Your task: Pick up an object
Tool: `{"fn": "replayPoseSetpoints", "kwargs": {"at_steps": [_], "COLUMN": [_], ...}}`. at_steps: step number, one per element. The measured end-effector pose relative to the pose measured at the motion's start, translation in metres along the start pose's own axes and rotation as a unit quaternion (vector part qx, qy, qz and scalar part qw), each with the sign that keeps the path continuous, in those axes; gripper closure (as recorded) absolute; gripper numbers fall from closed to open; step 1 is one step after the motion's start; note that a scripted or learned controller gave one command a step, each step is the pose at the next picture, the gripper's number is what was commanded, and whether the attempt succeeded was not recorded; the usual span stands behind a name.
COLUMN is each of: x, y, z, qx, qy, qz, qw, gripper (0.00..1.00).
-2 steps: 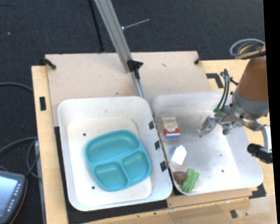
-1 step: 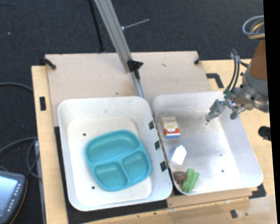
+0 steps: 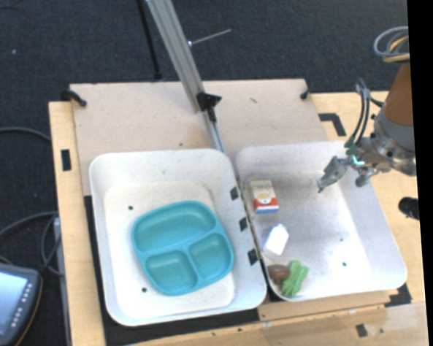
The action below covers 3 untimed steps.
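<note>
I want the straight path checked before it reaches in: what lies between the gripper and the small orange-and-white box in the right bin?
In the camera view, only bare white bin floor lies between the gripper and the box.

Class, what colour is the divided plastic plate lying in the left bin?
Teal blue, plain: the three-compartment plastic plate shows best in the overhead camera view.

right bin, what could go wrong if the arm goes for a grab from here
The gripper sits over the right bin's far right side, apart from every item, so a straight drop would likely close on nothing. The green object and brown object touch in the near left corner; a grab there may hit the wall or catch both. The small carton lies by the left wall, leaving little finger room.
</note>
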<state>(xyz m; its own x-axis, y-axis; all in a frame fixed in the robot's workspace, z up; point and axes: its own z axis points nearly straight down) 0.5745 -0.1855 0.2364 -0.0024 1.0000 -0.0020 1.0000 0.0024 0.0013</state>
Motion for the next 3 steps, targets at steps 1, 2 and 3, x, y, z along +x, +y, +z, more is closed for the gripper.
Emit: {"fn": "replayPoseSetpoints", "kwargs": {"at_steps": [1, 2, 3], "x": [0.019, 0.082, 0.024], "y": [-0.077, 0.014, -0.03], "z": [0.055, -0.004, 0.024], "qx": [0.005, -0.005, 0.002], "qy": [0.002, 0.001, -0.001], "qz": [0.002, -0.004, 0.005], "qw": [1.0, 1.0, 1.0], "gripper": [0.0, 0.0, 0.0]}}
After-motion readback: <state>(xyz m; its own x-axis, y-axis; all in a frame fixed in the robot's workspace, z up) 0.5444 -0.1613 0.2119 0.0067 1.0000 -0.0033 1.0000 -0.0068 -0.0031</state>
